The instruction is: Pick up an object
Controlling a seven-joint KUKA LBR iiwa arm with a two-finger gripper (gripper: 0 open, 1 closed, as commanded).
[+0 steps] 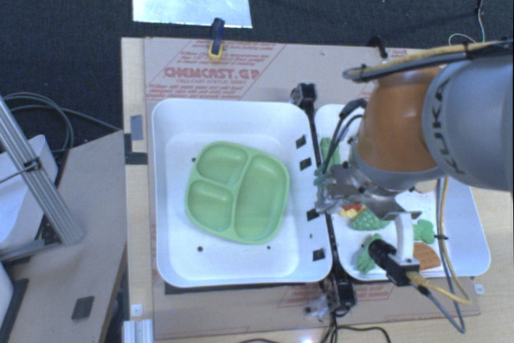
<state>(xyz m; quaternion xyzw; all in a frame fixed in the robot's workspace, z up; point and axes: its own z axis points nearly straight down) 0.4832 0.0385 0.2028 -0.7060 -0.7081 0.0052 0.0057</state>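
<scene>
"CHEMCAST GP" board (pixel 213 73) behind the bins; "KUKA" arm (pixel 450 120); tool (pixel 363 214) state indiscernible.

Lab: KUKA arm (pixel 450 120), test bins (pixel 233 193)

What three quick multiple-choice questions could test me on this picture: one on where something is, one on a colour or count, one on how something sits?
1. Where is the divided plate?
A. in the left bin
B. in the right bin
C. on the floor

2. How many compartments does the plate have?
A. one
B. three
C. six

3. Where is the arm?
A. above the left bin
B. above the right bin
C. off the bench

Answers: 1 A, it lies inside the left bin. 2 B, two small sections and one long one show. 3 B, its orange band hangs over the small toys there.
</scene>
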